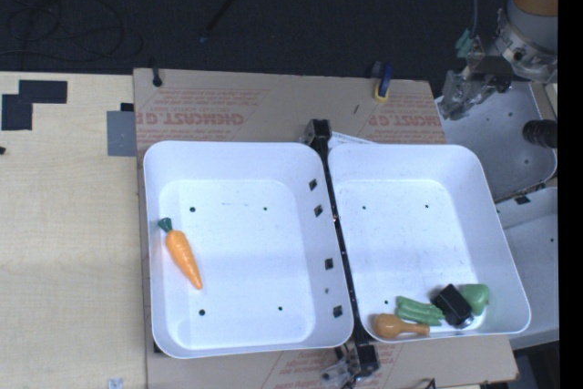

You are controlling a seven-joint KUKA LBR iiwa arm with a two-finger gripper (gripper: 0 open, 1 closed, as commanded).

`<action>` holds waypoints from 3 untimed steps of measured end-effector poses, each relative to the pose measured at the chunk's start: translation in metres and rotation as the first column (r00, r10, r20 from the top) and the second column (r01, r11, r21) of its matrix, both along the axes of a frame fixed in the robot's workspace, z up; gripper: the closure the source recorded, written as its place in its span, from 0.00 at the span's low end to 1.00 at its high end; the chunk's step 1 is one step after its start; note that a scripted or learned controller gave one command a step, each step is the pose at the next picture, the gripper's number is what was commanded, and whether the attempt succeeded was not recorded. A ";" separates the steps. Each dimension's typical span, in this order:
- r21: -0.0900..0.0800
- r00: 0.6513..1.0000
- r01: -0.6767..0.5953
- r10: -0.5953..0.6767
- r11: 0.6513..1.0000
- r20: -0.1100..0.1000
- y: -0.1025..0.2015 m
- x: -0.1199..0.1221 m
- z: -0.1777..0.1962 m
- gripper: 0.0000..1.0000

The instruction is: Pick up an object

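you see the gripper point(458, 96) up beyond the right bin point(492, 196), well apart from everything; its state can't be told. the carrot point(182, 255) lies in the left bin point(150, 196).

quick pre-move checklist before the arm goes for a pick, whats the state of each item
1. Target available: ok. A carrot lies alone in the left bin.
2. Room around the carrot: ok, nothing touches it.
3. Other candidates: not ok for an easy pick. The green pieces, black block and orange gourd-shaped piece crowd the right bin's near corner.
4. End effector position: ok, up beyond the right bin's far right corner, over neither bin.
5. End effector open: cannot tell.
6. End effector free of load: cannot tell.
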State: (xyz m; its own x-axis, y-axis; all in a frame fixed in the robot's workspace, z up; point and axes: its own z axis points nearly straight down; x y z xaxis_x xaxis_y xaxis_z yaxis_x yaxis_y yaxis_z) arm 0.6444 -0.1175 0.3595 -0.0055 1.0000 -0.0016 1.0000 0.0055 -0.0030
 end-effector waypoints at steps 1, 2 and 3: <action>0.005 1.000 -0.009 0.009 1.000 0.010 0.140 -0.040 0.104 1.00; 0.004 1.000 -0.005 0.005 1.000 0.007 0.247 -0.020 0.159 1.00; 0.001 1.000 0.004 -0.004 1.000 0.002 0.264 -0.011 0.179 1.00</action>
